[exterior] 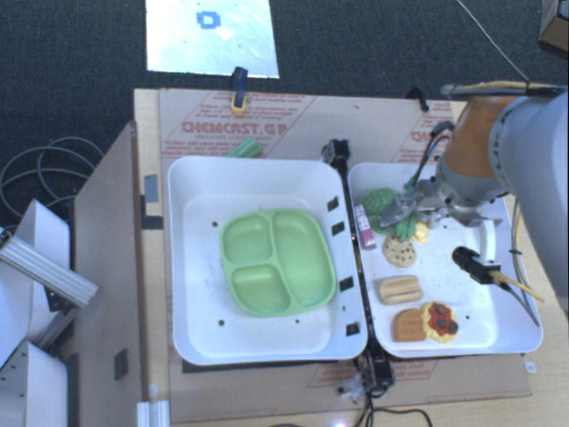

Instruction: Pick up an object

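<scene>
With the gripper [411, 212] low in the right white bin [511, 327], its jaws open or closed I cannot tell, the green leafy plastic toy [380, 203] lies just beside them, so they should straddle it squarely, clear of the nearby round speckled cookie [399, 253].

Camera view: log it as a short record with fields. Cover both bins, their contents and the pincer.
left bin: holds a green divided tray, lying flat
right bin: green leafy toy, cookie, bun, toast, red-and-yellow piece, pink stick by the left wall
pincer: low over the right bin's far half, right beside the green leafy toy
held object: cannot tell
</scene>
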Controlling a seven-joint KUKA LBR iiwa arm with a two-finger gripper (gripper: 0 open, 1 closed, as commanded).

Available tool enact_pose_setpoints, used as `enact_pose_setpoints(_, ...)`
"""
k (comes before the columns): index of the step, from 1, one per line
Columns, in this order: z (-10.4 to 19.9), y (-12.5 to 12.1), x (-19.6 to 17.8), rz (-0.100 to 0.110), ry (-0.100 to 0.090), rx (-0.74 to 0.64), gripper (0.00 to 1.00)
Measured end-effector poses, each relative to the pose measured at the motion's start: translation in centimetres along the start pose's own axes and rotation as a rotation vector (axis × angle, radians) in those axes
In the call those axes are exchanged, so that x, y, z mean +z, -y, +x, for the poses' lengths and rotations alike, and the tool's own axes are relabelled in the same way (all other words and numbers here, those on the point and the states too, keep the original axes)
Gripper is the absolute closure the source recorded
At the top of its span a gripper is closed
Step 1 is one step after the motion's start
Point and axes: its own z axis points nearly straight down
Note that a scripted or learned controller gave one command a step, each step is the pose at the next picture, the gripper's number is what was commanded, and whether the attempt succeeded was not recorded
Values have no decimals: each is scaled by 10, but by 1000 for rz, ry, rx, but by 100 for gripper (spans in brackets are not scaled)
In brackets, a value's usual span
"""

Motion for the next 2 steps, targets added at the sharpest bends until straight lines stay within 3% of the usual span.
enact_pose_setpoints(1, 0, 1, -13, -1, 0, 0, 100)
enact_pose_setpoints(2, 58, 26, -105, 2, -4, -2, 100)
